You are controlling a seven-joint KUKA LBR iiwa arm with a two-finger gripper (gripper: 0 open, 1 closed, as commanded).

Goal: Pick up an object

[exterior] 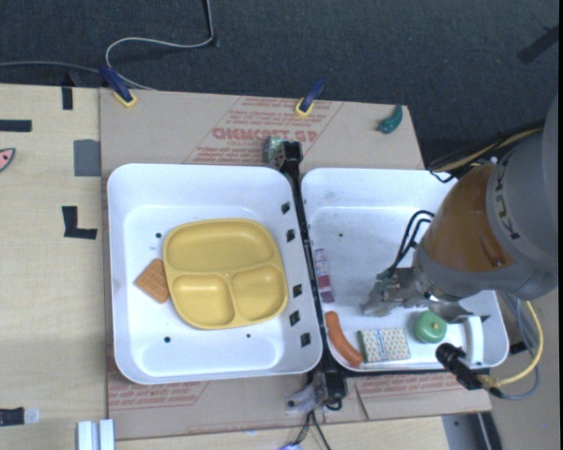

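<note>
Left bin (131,251) is holding a yellow divided plate (227,272) with a tan cracker (153,280) touching its left edge; plenty of bare floor around them. In the right bin (357,190), an orange sausage (342,338) is lying against the near left wall, a patterned sponge (386,345) just beside it, a green knob (430,326) further right. The gripper (387,293) is hovering low over the bin floor, just beyond the sponge; cannot tell whether it is clenched or released, and nothing is showing between its tips. Risk: these objects are crowding the near wall, so a descent is likely clipping the rim or nudging a neighbour. The far half of the right bin is offering open room.
</note>
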